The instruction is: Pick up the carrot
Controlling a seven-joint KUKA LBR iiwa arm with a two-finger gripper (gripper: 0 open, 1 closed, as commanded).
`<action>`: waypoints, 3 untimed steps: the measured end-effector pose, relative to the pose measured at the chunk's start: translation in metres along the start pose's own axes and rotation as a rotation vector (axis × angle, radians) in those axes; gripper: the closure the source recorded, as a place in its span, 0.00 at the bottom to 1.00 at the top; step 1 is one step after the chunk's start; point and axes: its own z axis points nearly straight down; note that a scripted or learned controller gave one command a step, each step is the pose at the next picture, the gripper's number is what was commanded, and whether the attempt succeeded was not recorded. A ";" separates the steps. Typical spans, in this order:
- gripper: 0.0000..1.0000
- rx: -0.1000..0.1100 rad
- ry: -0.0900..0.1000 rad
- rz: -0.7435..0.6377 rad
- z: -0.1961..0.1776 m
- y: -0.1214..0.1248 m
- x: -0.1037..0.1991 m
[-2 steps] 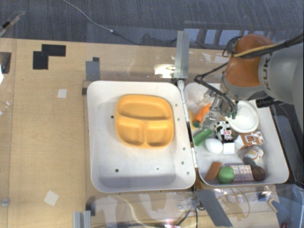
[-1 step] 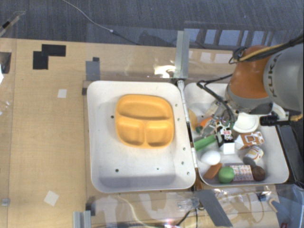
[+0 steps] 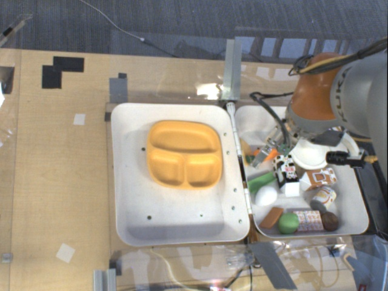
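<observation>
arm reached in from right, tool [image 3: 285, 162] lowered into right bin [image 3: 362, 214] among clutter, close beside carrot [image 3: 262, 157]; finger state cannot be told, hidden among items. carrot seen as small orange tapered piece near bin's left wall, above green glossy vegetable [image 3: 261, 179], likely plastic. yellow divided tray [image 3: 183, 154], smooth moulded, set in left bin [image 3: 130, 223]

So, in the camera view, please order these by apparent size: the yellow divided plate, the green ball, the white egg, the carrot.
1. yellow divided plate
2. white egg and green ball, which look alike
3. carrot, partly hidden, so unsure
</observation>
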 end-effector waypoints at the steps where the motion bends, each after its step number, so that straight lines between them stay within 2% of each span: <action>1: 1.00 -0.007 -0.016 -0.006 -0.015 0.003 -0.004; 2: 1.00 -0.004 -0.003 -0.014 -0.102 0.057 0.002; 3: 1.00 -0.002 -0.005 -0.017 -0.110 0.055 0.001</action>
